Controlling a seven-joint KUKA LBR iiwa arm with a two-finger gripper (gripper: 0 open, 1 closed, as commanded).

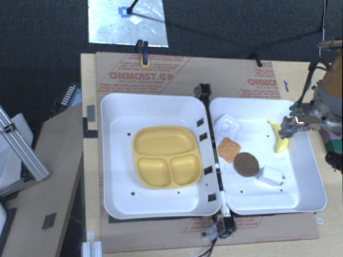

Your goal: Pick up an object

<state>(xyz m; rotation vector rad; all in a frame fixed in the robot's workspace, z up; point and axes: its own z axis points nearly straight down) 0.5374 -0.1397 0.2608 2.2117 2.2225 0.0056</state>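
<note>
While the arm (329, 98) reaches in from the right edge, its gripper (290, 124) sits low over the right bin (308, 197), at that bin's far right part, and it's right on top of the yellow banana-shaped piece (280, 140). The upper end of that yellow piece disappears under the dark claw, the lower end pokes out toward the near side. Whether the claw is wide, narrow or actually clamped on it, I cannot tell from up here; the metalwork hides the tips. Left of it in the same bin, a clear plastic cup-like item (227, 126) lies near the far left corner, a tan cracker-like square (229, 149) sits just nearer, and a round brown disc (246, 164) touches or nearly touches that square on its near right. A small white block (270, 175) lies just beside the disc, nearer and to the right. Over in the left bin (115, 143), a yellow three-compartment tray (165, 157) lies flat in the middle
</note>
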